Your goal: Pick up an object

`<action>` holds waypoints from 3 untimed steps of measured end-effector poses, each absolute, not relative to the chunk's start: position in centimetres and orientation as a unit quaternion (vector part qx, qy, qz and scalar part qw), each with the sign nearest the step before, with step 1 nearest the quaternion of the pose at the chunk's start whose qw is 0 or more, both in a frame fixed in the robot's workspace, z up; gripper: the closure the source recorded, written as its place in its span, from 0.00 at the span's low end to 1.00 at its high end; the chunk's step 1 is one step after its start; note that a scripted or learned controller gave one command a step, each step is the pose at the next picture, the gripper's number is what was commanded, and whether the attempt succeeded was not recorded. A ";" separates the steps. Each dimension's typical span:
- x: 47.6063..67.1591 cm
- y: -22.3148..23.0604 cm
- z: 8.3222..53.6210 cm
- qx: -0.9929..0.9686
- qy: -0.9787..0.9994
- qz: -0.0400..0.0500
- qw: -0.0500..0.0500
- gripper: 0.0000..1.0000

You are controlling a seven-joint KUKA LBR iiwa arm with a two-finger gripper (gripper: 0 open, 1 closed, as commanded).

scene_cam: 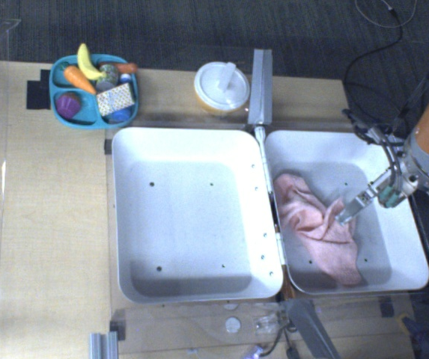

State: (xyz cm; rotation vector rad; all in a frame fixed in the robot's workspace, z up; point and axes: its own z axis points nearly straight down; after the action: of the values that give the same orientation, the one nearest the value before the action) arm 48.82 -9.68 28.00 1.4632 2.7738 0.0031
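We see the gripper (347,212) low over the pink cloth (315,226), tip at its right edge; grasp state we cannot tell, cloth unlifted, pick not done

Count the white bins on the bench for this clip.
2. The left bin sits mid-bench; the right bin adjoins it and holds a pink cloth, with the tool at the cloth.
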 end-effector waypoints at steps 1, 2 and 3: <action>52.2 -13.0 12.9 0.404 0.915 0.001 0.002 0.00; 55.9 -14.6 9.2 0.416 0.909 0.003 0.007 0.00; 56.2 -14.4 10.5 0.415 0.910 0.005 0.012 1.00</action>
State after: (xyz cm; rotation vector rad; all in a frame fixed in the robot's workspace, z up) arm 56.23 -14.45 10.50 1.2937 2.8371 0.0158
